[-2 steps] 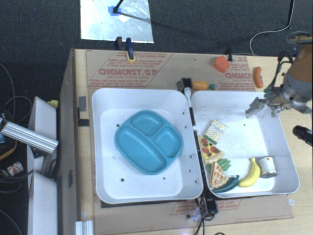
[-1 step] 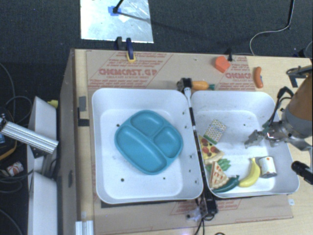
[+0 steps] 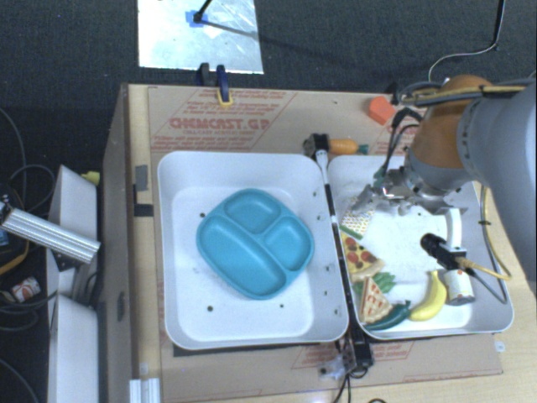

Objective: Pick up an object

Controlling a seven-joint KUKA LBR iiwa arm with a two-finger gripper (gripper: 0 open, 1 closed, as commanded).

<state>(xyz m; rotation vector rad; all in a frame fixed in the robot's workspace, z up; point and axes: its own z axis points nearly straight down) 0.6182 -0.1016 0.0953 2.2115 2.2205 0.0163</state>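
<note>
My gripper (image 3: 383, 198) hangs over the upper left part of the right bin (image 3: 495, 309), below the orange band of the arm. Just under it and to the left lies a small checkered wafer (image 3: 357, 222), close to the gripper's tip; I cannot tell if they touch. Further down the bin's left side are a pizza slice (image 3: 363, 259) and a second wedge-shaped slice (image 3: 374, 299). A green pepper (image 3: 395, 315) and a yellow banana (image 3: 430, 299) lie along the front wall. Nothing shows between the gripper's tips.
The left bin (image 3: 180, 225) holds a blue divided plate (image 3: 254, 242). A small carrot (image 3: 344, 147) lies on the bench just behind the bins' join, and an orange block (image 3: 379, 108) sits further back. The wall between the bins runs close to the food.
</note>
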